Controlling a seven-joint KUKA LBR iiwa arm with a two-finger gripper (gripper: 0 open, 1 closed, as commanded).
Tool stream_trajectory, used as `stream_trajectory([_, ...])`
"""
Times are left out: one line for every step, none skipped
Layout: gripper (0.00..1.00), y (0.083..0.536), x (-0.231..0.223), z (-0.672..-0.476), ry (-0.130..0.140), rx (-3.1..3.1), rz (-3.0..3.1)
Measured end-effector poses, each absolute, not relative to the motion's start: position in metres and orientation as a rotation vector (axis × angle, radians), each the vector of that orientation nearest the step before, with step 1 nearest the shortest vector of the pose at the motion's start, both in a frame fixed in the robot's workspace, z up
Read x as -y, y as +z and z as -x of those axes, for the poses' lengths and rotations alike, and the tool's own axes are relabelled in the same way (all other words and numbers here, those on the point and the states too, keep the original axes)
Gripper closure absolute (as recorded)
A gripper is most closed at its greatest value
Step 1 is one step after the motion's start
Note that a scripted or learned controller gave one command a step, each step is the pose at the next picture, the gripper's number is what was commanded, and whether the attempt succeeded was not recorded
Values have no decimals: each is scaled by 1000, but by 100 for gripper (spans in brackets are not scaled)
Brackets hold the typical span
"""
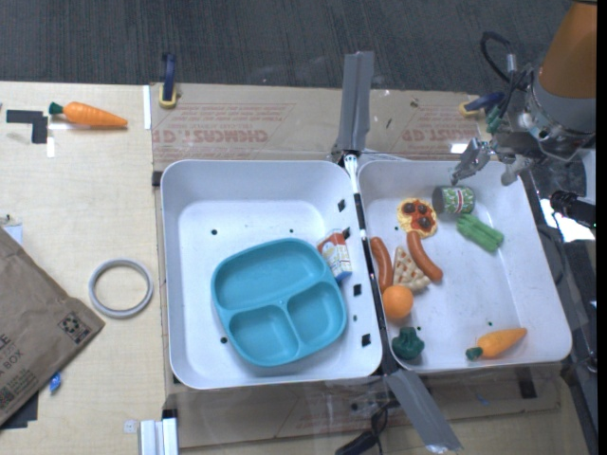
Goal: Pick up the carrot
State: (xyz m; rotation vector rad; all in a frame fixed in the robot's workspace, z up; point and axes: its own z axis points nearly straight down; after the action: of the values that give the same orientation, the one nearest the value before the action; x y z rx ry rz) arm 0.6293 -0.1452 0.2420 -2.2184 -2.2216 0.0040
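- Desk (76, 188) at the far left carries one carrot (90, 116) outside the bins, long axis roughly left-right, leafy end to the left; below it lie one roll of tape (120, 286) and one brown cardboard box (33, 335)
- Left bin (190, 197) holds one blue divided plate (277, 300) and one small packet (336, 255) against its right wall
- Right bin (536, 282) holds two sausages (423, 255), one small pizza (416, 215), one waffle piece (409, 272), one orange (397, 302), one dark green piece (408, 345), one green vegetable (480, 232), one small can (456, 199) and a second carrot (498, 342)
- That second carrot rests near the bin's front right corner, long axis slanting, tip up and right, green top to the left
- Hand (493, 154) hovers over the back right corner of the right bin; whether it is wide or narrow cannot be told, and nothing shows in it
- Judged from this, the bin carrot is the nearer one, lying toward the front edge from the hand, almost directly below it in the view; the desk carrot is well apart, across both bins
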Motion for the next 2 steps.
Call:
stream_trajectory([0, 212, 132, -547, 4, 2174, 2265])
stream_trajectory([0, 192, 157, -481, 3, 2026, 2398])
